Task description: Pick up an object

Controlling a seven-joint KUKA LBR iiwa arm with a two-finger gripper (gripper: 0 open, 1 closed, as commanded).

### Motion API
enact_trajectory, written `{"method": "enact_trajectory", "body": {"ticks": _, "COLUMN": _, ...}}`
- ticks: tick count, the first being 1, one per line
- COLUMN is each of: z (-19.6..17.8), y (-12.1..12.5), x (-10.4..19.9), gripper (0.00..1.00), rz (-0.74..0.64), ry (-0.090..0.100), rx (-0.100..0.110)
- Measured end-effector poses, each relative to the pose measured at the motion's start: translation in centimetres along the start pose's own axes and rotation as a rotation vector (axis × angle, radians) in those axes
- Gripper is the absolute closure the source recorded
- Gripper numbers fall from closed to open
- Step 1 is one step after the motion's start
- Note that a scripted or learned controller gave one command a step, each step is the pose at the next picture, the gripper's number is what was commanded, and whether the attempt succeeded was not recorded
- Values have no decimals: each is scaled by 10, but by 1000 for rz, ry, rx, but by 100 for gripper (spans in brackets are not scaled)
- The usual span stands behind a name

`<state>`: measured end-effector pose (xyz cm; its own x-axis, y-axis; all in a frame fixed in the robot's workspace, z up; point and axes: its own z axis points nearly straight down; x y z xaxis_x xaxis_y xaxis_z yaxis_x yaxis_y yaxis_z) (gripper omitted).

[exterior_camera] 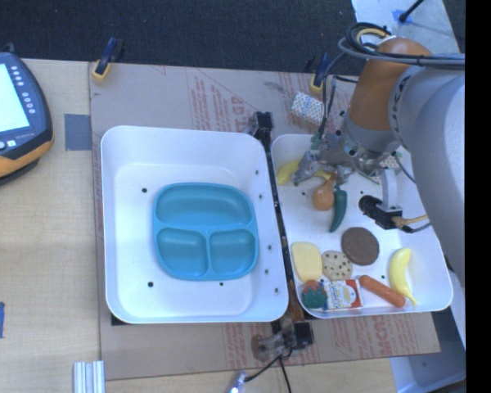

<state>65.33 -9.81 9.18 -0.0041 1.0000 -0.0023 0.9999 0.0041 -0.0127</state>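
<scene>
Claw (326,173): low over the far end of the right bin (439,295), under the grey arm (376,117) with its orange band. Finger spread cannot be told; the metal parts blur against the toys beneath.

Directly below the claw: an orange, pear-like toy (323,196), apparently touching or just under the tips. Judged the likeliest thing to be picked.

Just beside it, toward the arm's side: a green pepper (338,210), lying lengthwise against the orange toy.

At the claw's left: a yellow piece (287,172) against the bin wall.

Further toward the near end: a brown disc (360,246), a pale yellow slab (306,260), a spotted cracker (336,264), a carrot (382,291), a banana (402,273).

Well to the left: the other bin (123,219), holding a blue divided plate (205,229).

Handling note: the grasp would do best centred on the orange toy alone, descending straight, closing clear of the pepper, then lifting slowly.
</scene>
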Motion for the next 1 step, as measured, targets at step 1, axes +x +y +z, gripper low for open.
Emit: {"method": "enact_trajectory", "body": {"ticks": 1, "z": 0, "y": -23, "x": -89, "gripper": 0, "rz": 3, "ry": 3, "rx": -8}}
